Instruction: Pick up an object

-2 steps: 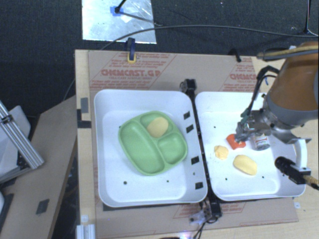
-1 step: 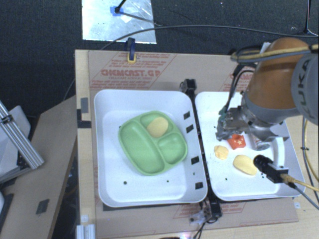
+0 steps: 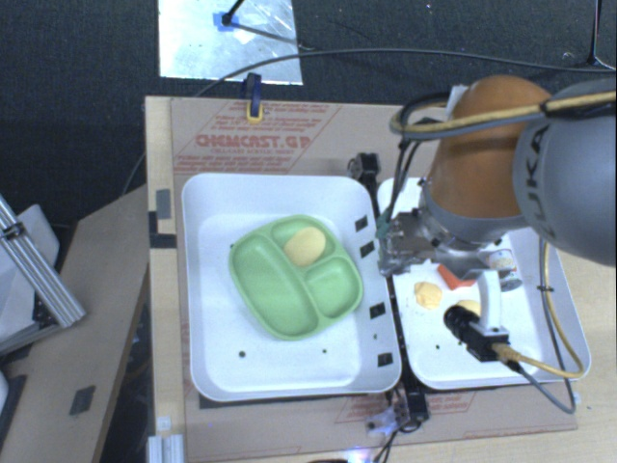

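My gripper (image 3: 410,249) hangs over the near-left part of the right bin (image 3: 540,355), close to the wall between the two bins, with the big orange-banded wrist above it hiding much of that bin. Just below it lie a small pale yellow piece (image 3: 427,294), an orange piece (image 3: 450,278) and another yellow bit (image 3: 468,307) on the bin floor. In the left bin (image 3: 222,355) a green divided plate (image 3: 280,292) carries a yellow rounded object (image 3: 306,246) in its upper compartment.
A black block with a yellow cable (image 3: 474,336) sticks out from the arm over the right bin's front. Black clips line the divider between the bins (image 3: 378,309). Cardboard (image 3: 255,133) lies behind the bins, and an aluminium frame (image 3: 39,268) stands at far left.
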Available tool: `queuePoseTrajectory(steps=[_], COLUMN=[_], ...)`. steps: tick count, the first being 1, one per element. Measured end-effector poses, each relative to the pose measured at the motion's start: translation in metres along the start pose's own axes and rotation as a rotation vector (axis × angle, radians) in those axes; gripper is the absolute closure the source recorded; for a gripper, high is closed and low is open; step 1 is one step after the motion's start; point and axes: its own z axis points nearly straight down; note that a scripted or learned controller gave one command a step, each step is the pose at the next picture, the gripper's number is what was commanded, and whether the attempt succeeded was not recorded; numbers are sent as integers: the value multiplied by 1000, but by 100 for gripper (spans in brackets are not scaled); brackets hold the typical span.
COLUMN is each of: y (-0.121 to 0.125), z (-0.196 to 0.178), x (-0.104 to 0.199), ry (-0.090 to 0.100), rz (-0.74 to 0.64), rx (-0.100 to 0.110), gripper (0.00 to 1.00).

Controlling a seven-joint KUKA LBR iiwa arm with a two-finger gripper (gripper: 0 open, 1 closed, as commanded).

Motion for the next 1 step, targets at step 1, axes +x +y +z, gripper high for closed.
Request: queuePoseTrajectory(steps=[1], y=[0], z=[-1], x=[53], ry=[1], rz=[0], rx=[-1], gripper=[100])
